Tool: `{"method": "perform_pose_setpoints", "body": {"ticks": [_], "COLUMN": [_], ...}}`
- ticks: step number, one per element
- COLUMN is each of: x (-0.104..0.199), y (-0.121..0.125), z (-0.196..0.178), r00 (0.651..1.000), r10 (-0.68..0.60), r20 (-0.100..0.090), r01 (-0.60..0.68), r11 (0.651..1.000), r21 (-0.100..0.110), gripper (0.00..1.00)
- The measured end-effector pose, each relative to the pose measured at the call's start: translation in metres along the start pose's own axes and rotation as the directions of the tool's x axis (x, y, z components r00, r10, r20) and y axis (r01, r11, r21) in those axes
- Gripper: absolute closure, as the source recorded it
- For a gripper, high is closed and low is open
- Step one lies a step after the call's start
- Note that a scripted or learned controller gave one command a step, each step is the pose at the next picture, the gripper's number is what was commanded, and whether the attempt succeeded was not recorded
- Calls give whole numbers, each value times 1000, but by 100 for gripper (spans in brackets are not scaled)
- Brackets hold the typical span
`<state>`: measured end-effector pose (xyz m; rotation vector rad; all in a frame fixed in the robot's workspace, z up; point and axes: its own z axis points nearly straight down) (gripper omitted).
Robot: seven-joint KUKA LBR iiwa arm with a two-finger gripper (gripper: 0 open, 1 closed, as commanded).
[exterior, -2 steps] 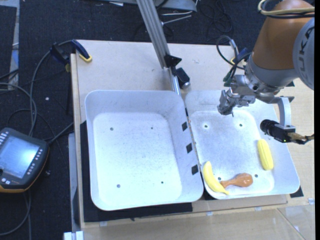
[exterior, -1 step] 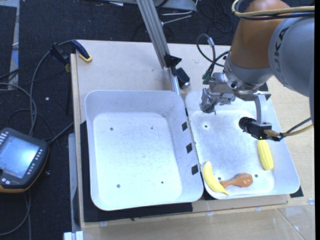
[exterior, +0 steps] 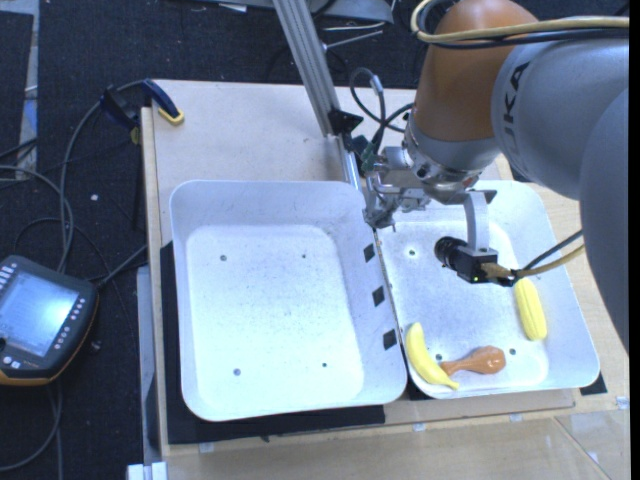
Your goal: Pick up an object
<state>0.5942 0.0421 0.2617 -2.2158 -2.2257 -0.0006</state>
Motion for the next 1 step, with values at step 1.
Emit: {"method": "perform_pose_setpoints", "body": {"ticks": [1], "x": [48], "y": [3], "z": [27], "r00": [1000], "r10": [1], "r20": [1], "r01": [-1], "r11": [1000], "r21": [2], "gripper": [100]}}
